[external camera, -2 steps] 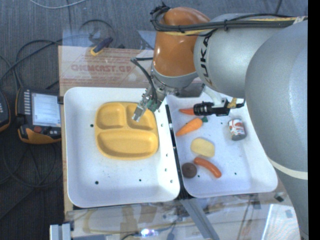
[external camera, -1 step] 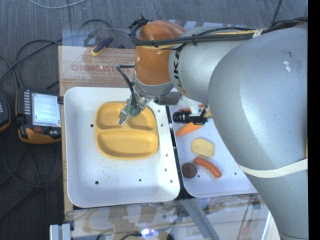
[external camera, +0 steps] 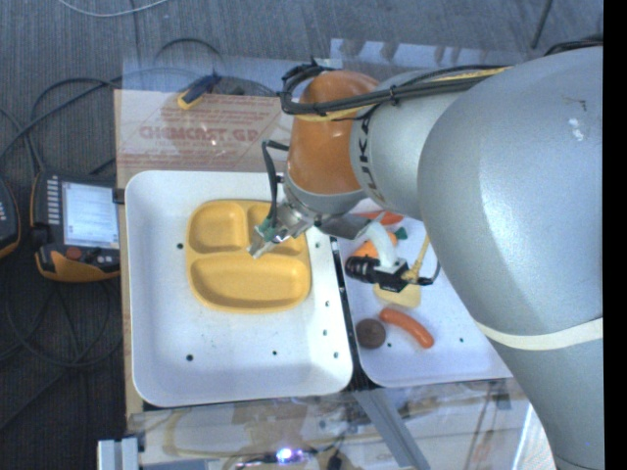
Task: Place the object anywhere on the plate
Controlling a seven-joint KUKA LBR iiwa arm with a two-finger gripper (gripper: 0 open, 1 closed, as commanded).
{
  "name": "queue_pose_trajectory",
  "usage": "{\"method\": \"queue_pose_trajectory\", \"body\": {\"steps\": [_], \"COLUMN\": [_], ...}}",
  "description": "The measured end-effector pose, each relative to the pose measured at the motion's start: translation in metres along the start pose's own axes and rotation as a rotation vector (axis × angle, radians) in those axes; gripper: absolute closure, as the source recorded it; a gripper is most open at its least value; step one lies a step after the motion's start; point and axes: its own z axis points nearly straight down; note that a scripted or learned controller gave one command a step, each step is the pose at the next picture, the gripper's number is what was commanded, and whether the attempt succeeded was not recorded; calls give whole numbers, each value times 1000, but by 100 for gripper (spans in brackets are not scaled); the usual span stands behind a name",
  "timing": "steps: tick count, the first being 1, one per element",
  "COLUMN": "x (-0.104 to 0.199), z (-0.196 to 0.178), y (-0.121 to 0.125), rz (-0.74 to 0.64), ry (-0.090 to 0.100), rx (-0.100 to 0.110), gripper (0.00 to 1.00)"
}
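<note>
Looming in from the right, the arm [external camera: 509, 184] hangs over the left bin [external camera: 157, 292], where the yellow plate [external camera: 235, 282] lies. The gripper [external camera: 266, 240] hovers at the plate's upper right compartment with something small and green at its tip — whether clamped there, I cannot tell. Best let go low, inside the rim — the sausage [external camera: 407, 326] lies in the right bin.

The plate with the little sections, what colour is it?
The plate is yellow, seen in the camera view.
</note>
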Motion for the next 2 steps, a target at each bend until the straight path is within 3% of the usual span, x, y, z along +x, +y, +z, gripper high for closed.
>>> {"method": "queue_pose_trajectory", "body": {"steps": [1, 2], "x": [15, -5], "z": [-58, -87], "y": [-47, -38], "rz": [-235, -540], "ry": [10, 13], "rx": [26, 23], "gripper": [100, 100]}}
